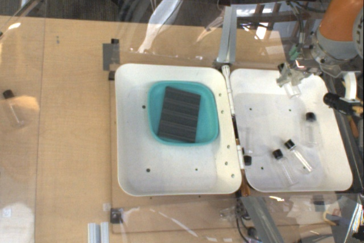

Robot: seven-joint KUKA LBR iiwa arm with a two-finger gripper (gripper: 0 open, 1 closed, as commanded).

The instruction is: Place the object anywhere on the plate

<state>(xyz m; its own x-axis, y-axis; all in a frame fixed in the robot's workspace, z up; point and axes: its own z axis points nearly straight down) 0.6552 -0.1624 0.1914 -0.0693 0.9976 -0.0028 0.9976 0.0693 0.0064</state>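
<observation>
Judging by how things lie, the task looks done: the dark ribbed block [180,115] rests flat on the teal plate [211,122], which sits in the left bin [170,179]. The block is rectangular, grooved crosswise, slightly askew. Beyond and right of the plate, the gripper [290,78] hovers over the right bin [267,176]; whether it is spread or pressed together I cannot tell.

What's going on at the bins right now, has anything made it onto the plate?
A dark ribbed block already lies on the teal plate in the left bin. The arm's gripper hangs over the top edge of the right bin, where several small clear vials with black caps lie scattered. Nothing visible between its fingers.
</observation>
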